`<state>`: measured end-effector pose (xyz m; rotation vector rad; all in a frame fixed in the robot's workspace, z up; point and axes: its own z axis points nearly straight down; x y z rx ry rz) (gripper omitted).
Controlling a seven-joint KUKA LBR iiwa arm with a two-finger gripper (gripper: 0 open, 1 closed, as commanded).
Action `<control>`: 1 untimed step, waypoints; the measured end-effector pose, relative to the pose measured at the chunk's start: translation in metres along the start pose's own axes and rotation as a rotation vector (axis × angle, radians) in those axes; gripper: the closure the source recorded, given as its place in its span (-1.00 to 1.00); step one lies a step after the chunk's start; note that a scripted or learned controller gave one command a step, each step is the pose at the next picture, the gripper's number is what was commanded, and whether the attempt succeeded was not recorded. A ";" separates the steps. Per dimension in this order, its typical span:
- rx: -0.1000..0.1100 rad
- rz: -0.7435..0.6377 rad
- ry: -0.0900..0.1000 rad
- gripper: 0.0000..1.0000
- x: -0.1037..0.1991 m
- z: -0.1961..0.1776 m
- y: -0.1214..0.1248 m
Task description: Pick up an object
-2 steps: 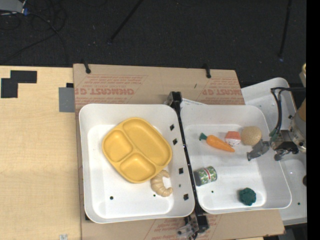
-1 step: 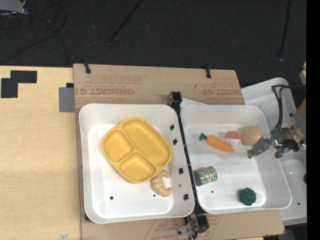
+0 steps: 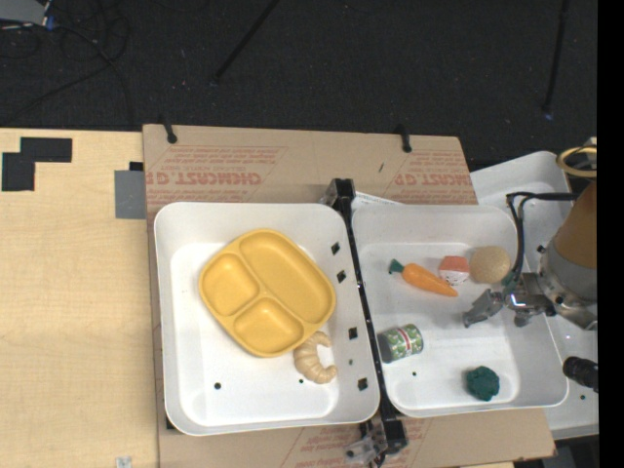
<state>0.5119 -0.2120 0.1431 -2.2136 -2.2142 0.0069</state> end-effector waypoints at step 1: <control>-0.001 0.000 0.000 -1.00 0.001 0.055 -0.001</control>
